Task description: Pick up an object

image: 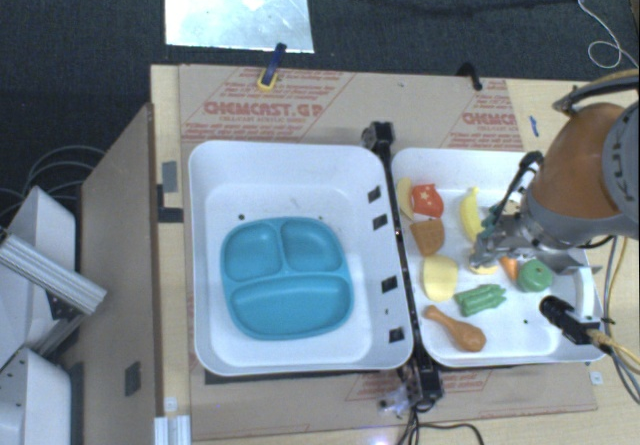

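Clearly, two shallow white bins stand side by side on the tabletop (330,98), which is covered by brown cardboard with red print. The left bin (210,183) holds a blue plate (288,276) with three compartments, lying flat near the middle of the bin.

The right bin (440,165) holds a group of toy foods. A red and white piece (427,200) lies near the upper left part of it, just beside a pale yellow piece (405,196) at the bin wall. A yellow banana (470,213) lies to the right of them. Below the red piece there is a brown piece (428,236), and below that one a light yellow round piece (440,278). A green vegetable (480,299) lies beside it, and a brown drumstick (457,328) lies near the lower edge of the bin. A green round object (535,276) and a small orange piece (511,268) are close together on the right side.

The grey arm (590,168) with its orange band reaches in from the right. The gripper (487,255) is low in the right bin, between the banana and the green vegetable, very near the orange piece. Whether it is released or clenched on something, I cannot tell, because the metal parts are too small and blurred.
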Controlling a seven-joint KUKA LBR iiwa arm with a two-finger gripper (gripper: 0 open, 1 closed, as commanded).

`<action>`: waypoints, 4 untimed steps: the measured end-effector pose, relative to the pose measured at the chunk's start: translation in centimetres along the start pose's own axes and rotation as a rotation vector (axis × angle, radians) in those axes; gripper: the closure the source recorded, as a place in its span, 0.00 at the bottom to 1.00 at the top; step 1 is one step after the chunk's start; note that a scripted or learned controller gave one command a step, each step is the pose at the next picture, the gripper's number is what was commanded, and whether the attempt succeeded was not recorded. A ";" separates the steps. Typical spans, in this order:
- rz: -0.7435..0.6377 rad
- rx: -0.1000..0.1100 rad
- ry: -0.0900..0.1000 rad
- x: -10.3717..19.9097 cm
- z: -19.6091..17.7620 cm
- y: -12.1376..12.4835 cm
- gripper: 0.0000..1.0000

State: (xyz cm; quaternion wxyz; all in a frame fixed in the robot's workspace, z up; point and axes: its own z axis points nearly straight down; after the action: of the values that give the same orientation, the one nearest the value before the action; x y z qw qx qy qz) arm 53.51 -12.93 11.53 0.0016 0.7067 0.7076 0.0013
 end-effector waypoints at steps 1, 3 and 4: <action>0.000 0.001 0.000 0.0 0.0 0.0 0.00; 0.001 -0.002 -0.001 -1.3 1.9 -0.1 1.00; 0.001 -0.001 0.000 -1.3 2.0 -0.1 0.00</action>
State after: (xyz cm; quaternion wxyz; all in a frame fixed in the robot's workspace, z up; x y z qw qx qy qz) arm 53.40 -14.25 9.55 0.0020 0.7069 0.7073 0.0014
